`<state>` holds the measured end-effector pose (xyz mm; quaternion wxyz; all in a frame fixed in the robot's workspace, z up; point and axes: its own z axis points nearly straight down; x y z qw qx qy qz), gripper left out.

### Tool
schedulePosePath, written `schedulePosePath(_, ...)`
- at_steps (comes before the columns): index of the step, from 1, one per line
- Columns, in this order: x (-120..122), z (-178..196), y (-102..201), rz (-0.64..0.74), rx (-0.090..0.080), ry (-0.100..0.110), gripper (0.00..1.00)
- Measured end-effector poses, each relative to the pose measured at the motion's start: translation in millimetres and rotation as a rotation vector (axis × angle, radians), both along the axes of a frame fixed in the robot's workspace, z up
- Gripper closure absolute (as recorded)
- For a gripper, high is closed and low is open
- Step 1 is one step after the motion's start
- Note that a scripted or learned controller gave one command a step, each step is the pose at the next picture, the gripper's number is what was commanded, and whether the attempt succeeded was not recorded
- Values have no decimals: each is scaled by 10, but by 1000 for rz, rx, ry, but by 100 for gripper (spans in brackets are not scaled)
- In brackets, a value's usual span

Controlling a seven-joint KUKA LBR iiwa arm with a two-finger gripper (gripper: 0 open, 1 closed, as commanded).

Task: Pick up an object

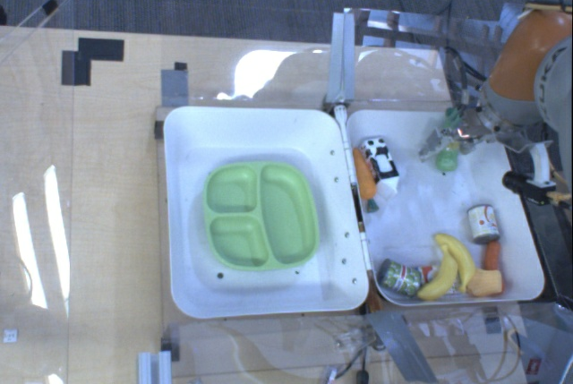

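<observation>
The right bin [414, 221] holds several objects. A black-and-white cow toy [382, 160] lies beside an orange carrot [363, 174] at the bin's left wall. A small tin with a red label [483, 223] stands at the right. A yellow banana [452, 266], a green can on its side [400, 277] and an orange-and-tan piece [488, 273] crowd the front edge. My gripper [452, 133] hangs low over the bin's back right part, just above a small green round object [446, 161]. I cannot tell whether it touches that object.
The left bin [192, 149] holds a light green divided plate [261, 215]. A metal post [341, 60] rises between the bins at the back. The grey arm with its orange band [528, 51] reaches in over the right bin's back right corner.
</observation>
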<state>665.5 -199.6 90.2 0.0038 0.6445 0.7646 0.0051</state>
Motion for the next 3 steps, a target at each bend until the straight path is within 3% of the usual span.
schedulePosePath(1,18,132,-20,2,-6,-8,100)
schedulePosePath(2,61,1329,594,73,-7,-2,100)
schedulePosePath(3,-55,1396,785,-60,-3,4,100)
